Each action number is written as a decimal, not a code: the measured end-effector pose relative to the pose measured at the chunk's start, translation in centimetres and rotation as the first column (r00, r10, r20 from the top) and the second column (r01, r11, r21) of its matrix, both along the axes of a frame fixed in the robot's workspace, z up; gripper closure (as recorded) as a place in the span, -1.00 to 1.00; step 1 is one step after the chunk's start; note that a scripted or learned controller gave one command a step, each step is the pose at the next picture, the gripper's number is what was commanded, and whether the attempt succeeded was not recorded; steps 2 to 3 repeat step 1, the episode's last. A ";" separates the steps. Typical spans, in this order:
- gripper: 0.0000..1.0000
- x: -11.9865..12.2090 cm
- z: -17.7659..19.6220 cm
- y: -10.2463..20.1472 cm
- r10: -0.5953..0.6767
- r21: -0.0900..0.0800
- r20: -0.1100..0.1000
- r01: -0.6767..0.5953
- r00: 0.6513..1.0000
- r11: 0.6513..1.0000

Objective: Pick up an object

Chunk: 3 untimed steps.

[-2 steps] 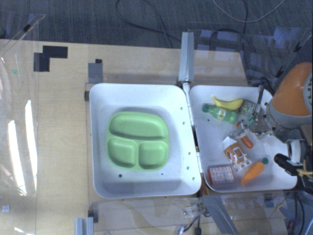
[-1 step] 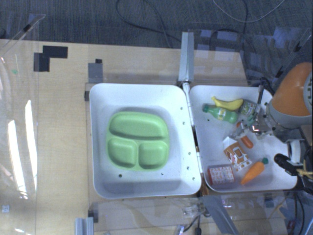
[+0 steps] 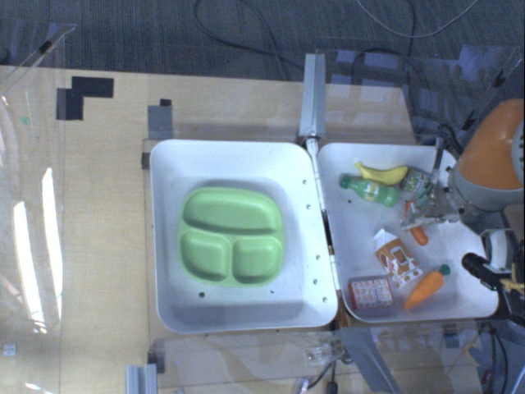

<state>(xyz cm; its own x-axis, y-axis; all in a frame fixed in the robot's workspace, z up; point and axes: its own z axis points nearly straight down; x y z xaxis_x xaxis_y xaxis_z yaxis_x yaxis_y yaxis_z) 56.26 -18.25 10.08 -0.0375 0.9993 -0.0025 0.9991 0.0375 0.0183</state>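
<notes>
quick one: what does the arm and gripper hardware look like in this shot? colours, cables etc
The arm comes in from the right: a rounded orange band over a grey wrist section. The gripper is a small metallic grey assembly with dark parts, over the right bin. A black cable or hose end sits lower right by the bin's edge. No readable markings.

Two white bins (image 3: 164,245) are seen on a pale wood bench (image 3: 98,220), a light green tray (image 3: 232,235) in one, and in the other a yellow banana (image 3: 382,172), a green bottle (image 3: 371,190), an orange carrot (image 3: 424,289) and a pink-patterned box (image 3: 371,292).
</notes>
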 end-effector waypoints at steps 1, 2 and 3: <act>1.00 -2.3 9.0 4.6 -0.056 0.001 -0.011 0.056 0.998 0.998; 1.00 -2.3 9.0 4.6 -0.056 0.001 -0.011 0.056 0.998 0.998; 1.00 -2.3 9.0 4.6 -0.056 0.001 -0.011 0.056 0.998 0.998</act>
